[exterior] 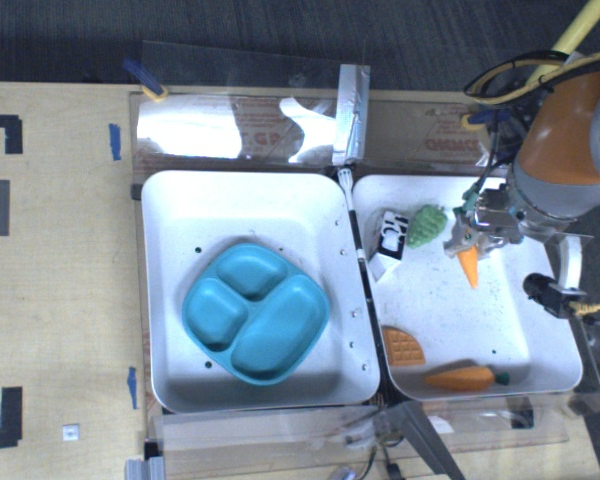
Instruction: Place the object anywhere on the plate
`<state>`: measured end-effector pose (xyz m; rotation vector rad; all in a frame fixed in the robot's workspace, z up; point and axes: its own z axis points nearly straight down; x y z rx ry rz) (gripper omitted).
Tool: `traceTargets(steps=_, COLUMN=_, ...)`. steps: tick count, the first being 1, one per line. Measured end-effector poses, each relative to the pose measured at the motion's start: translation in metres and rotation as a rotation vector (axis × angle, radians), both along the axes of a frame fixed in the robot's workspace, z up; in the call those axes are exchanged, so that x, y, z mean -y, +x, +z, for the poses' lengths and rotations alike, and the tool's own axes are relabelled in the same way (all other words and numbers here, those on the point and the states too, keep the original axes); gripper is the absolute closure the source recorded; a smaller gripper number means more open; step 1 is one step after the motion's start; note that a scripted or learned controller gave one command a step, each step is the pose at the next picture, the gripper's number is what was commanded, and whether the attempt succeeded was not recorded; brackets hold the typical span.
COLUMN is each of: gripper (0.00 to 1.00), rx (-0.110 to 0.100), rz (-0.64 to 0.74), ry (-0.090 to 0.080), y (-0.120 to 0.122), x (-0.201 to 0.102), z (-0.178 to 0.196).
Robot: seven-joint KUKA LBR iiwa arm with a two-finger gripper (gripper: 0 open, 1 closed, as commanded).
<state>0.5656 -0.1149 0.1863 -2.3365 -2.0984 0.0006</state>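
Note:
A blue plate (256,311) with three compartments lies in the left bin (170,208). My gripper (469,240) hangs over the upper middle of the right bin (540,363), reaching in from the right. Its fingers are shut on the top of a small orange cone-shaped carrot (469,266), which points downward below them. The plate is well to the left of the gripper, across the wall between the bins.
In the right bin, a green broccoli-like toy (427,225) and a black-and-white card (391,236) lie just left of the gripper. A waffle (403,347) and a longer carrot (462,377) lie along the bin's front edge. A foil-covered divider (351,113) stands at the back.

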Motion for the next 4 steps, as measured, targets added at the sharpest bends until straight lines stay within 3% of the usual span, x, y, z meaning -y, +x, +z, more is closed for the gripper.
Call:
traceTargets(steps=1, gripper=1.00, rx=-0.005, rz=0.052, ry=0.002, y=-0.021, x=-0.068, z=-0.004)
traceTargets(steps=2, gripper=1.00, rx=0.000, rz=0.272, ry=-0.001, y=0.018, x=-0.113, z=-0.004)
traceTargets(steps=3, gripper=1.00, rx=-0.005, rz=0.308, ry=0.002, y=-0.030, x=-0.210, z=-0.004)
traceTargets(steps=4, gripper=0.00, rx=-0.005, rz=0.302, ry=0.000, y=-0.030, x=-0.207, z=-0.004)
